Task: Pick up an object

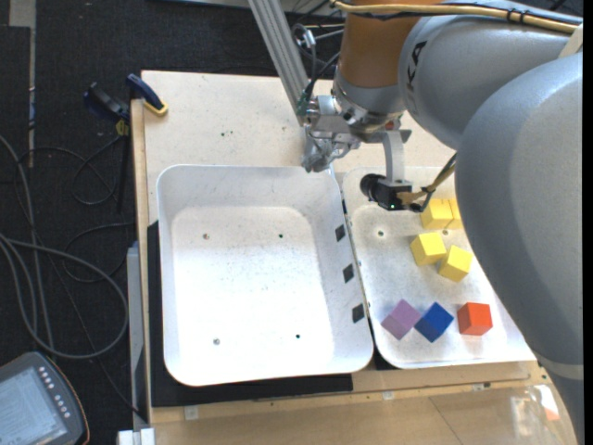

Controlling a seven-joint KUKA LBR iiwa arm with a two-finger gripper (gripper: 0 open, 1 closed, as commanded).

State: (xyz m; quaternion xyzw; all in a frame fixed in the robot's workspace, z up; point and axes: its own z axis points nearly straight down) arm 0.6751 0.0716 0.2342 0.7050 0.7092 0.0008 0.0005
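Blocks lie in the right bin; arm poised above the bins' far edge, nothing lifted yet.

Blocks: three yellow blocks [439, 239] clustered near the arm, then a purple block [401, 319], a blue block [434, 322] and an orange block [474, 318] in a row toward the near rim of the right bin [380, 248]. The left bin [246, 267] carries none. The gripper [320, 151] sits over the far end of the seam between the two bins, apart from every block. Whether it is spread wide or closed I cannot tell; nothing visible is held or touched by it. Judgement: to do the pick well, move over the right bin and choose the purple block or the orange block, each at an end of the row; centre over it, descend straight, avoid the bin wall.
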